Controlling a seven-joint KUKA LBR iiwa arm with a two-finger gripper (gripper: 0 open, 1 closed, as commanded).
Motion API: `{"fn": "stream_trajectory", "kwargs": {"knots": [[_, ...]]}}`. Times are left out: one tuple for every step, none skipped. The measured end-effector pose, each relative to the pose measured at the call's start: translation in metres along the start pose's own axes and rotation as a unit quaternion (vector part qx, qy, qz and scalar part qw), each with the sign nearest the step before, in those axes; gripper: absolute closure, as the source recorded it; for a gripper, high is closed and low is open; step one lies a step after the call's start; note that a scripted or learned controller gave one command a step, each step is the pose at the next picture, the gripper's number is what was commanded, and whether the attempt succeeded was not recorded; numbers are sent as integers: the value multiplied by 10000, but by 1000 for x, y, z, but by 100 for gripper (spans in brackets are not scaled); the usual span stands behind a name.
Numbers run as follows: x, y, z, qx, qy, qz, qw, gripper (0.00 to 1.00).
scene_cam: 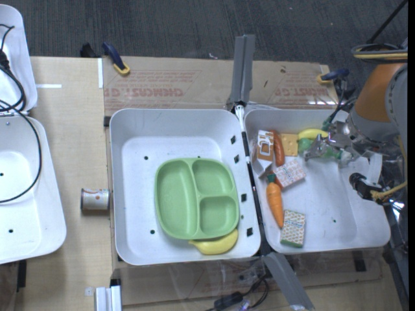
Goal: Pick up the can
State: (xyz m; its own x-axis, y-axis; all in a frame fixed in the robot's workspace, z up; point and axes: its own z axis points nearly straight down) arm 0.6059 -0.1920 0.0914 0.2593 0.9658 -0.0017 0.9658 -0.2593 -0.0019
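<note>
A can [95,199] lies on its side on the tabletop [71,102], just outside the left bin [123,193] at nine o'clock. The gripper [318,146] hovers in the right bin [337,232], above toy food; its opening cannot be told.

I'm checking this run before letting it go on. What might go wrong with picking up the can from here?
The can lies on its side on the bench, outside both bins and left of the left bin, so it may roll. The gripper is over the right bin's clutter, by the toy banana, and may grab the wrong item.
</note>
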Motion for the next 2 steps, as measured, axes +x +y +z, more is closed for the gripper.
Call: {"fn": "stream_trajectory", "kwargs": {"knots": [[12,17,0,-2,0,92,10000,0],[-14,-7,-2,5,54,-49,10000,0]]}}
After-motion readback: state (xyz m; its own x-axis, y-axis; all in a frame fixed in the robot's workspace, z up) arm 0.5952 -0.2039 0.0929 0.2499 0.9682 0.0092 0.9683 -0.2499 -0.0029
